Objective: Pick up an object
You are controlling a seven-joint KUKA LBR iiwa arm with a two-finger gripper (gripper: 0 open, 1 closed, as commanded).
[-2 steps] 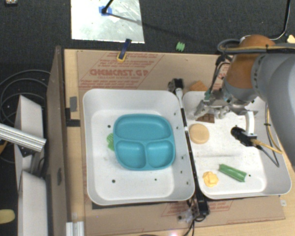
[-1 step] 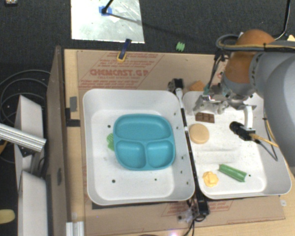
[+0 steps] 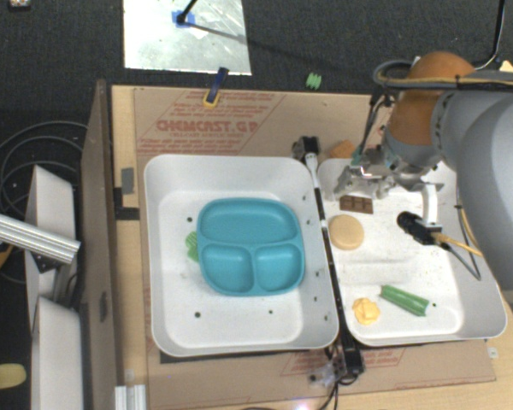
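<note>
My gripper (image 3: 363,186) hangs low over the far left part of the right bin (image 3: 479,314). Directly under it lies a small brown block (image 3: 356,203), partly covered by the gripper. A tan round piece (image 3: 346,231) rests just in front of that block, by the bin's left wall. Near the front of the same bin lie a green cucumber-like piece (image 3: 404,300) and a small yellow piece (image 3: 366,311). I see nothing held in the gripper.
The left bin (image 3: 167,314) holds a blue divided plate (image 3: 250,244) with a green piece (image 3: 191,245) peeking out at its left edge. An orange thing (image 3: 342,150) sits at the right bin's far rim. The grey arm fills the upper right.
</note>
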